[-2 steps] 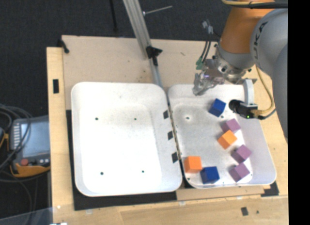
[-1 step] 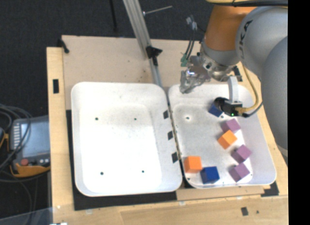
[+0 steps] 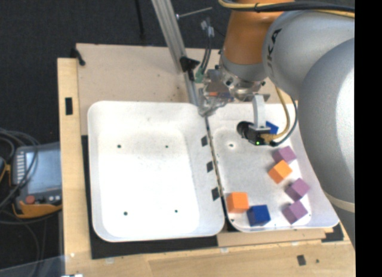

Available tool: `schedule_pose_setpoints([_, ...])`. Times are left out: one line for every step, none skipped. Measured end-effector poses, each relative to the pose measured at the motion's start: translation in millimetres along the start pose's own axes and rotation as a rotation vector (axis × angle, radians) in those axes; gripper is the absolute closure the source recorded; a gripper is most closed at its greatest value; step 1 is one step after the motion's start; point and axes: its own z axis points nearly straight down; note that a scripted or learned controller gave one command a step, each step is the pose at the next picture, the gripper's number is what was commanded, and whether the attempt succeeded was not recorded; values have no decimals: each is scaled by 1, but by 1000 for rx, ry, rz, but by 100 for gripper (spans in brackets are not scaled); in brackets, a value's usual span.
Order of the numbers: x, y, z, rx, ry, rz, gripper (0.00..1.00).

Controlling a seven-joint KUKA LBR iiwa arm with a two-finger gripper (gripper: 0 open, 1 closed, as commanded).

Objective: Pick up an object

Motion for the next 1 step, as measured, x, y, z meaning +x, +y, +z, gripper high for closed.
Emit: schedule_pose_setpoints([50, 15, -6, -3, 0, 0, 100])
